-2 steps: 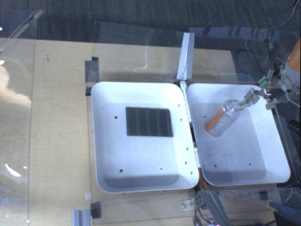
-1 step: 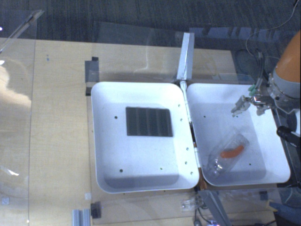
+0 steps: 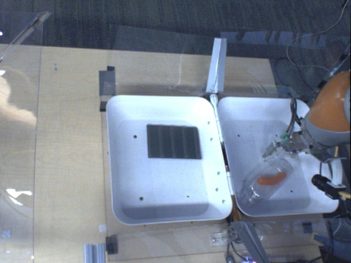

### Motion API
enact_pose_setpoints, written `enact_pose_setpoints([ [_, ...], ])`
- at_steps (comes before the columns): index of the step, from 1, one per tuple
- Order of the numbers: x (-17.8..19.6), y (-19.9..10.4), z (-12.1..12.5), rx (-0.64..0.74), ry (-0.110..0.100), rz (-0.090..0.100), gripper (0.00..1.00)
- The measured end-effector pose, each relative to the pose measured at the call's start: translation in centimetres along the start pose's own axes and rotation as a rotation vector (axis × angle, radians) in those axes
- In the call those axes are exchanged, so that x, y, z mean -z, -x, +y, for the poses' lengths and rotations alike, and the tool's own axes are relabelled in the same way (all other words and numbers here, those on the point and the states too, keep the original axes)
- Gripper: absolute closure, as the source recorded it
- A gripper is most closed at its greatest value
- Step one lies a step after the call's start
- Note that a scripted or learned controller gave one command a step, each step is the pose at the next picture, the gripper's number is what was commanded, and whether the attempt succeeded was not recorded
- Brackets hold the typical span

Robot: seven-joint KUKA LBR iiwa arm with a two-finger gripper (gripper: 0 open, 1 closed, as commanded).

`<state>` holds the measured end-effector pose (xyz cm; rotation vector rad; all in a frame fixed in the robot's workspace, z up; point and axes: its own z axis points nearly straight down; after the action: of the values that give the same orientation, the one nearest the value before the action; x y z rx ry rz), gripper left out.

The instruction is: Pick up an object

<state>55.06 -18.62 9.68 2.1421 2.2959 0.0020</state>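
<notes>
Across the right bin (image 3: 307, 204), a clear plastic bottle (image 3: 267, 181) with something orange inside is lying tilted. I am judging it light, slick, crushable; gripping the narrow neck seems safest. Hand (image 3: 289, 142) is hovering beside it; cannot tell its state.

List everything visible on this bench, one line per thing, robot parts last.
left bin: one, white, left half of the bench.
dark ribbed panel: one, dark grey, flat in the middle of the left bin.
right bin: one, white, right of the left bin.
clear bottle: one, transparent with something orange inside, lying in the right bin near its front.
metal divider post: one, grey, behind the seam between the bins.
bench: one, light wood.
arm: one, grey with an orange band, over the right bin's right side.
gripper: one, just above the bottle; jaws unclear.
</notes>
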Motion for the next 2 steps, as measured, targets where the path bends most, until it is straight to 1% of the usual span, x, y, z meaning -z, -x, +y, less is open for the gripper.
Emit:
enact_pose_setpoints([
  [1,-0.7,0.0,-5.9,0.131,0.012,-0.005,0.0],
  [2,10.3,1.7,-4.4,0.0,0.006,-0.003,0.0],
])
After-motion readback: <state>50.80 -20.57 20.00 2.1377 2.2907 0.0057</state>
